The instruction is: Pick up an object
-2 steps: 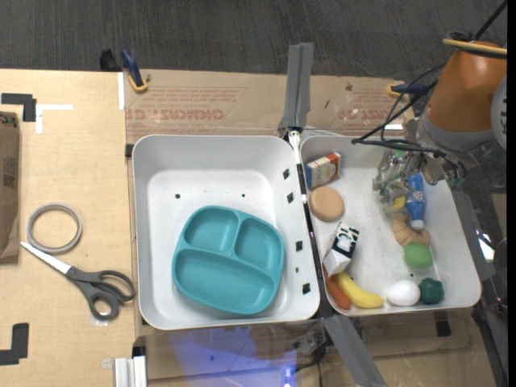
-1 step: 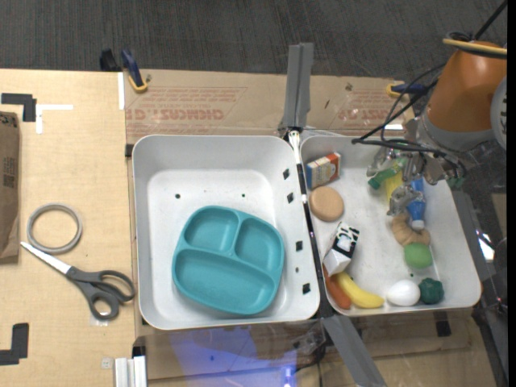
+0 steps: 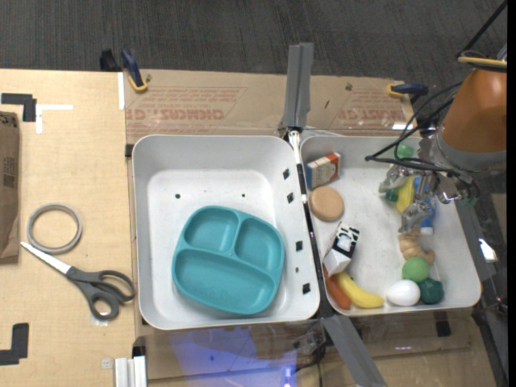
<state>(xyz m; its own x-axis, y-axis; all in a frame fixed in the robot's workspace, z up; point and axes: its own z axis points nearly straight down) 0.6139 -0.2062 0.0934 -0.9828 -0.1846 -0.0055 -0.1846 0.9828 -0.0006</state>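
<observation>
End effector (image 3: 419, 204) hangs over right bin (image 3: 367, 156); finger state unreadable. It should drop squarely on 1 isolated item, e.g. white egg (image 3: 403, 293).

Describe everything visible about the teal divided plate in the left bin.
The teal plate looks like smooth plastic, a rounded rectangle with raised ridges splitting it into three compartments: two smaller ones toward the far side and one long one nearer the camera. It lies flat and right side up, slightly rotated, on the floor of the left bin, toward its near side. Its compartments hold nothing.
</observation>
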